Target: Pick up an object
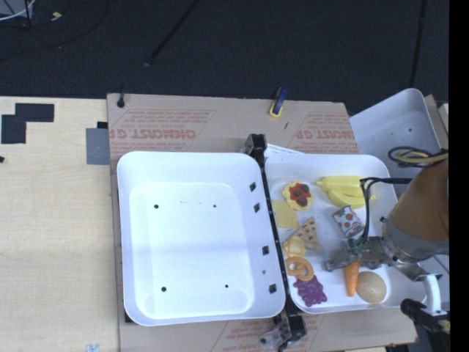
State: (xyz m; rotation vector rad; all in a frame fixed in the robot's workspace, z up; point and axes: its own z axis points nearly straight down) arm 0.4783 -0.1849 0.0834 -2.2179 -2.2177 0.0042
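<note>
- Nothing looks lifted yet: every toy food piece lies on the floor of the right bin at the frame's lower right, so the whole pick is, as I judge it, left to do.
- The gripper is low in that bin, just above the orange carrot and just below a small patterned packet; whether it is clenched or released cannot be told from this angle, and no item is seen between its parts.
- The carrot seems the likeliest target, being nearest the gripper.
- Close neighbours crowd it: a tan round bun touching its right side, purple grapes and a pretzel ring to its left.
- Further up the bin lie a yellow banana, a round pastry with red topping and a pizza wedge.
- The left bin fills the frame's centre, on cardboard over the tabletop.
</note>
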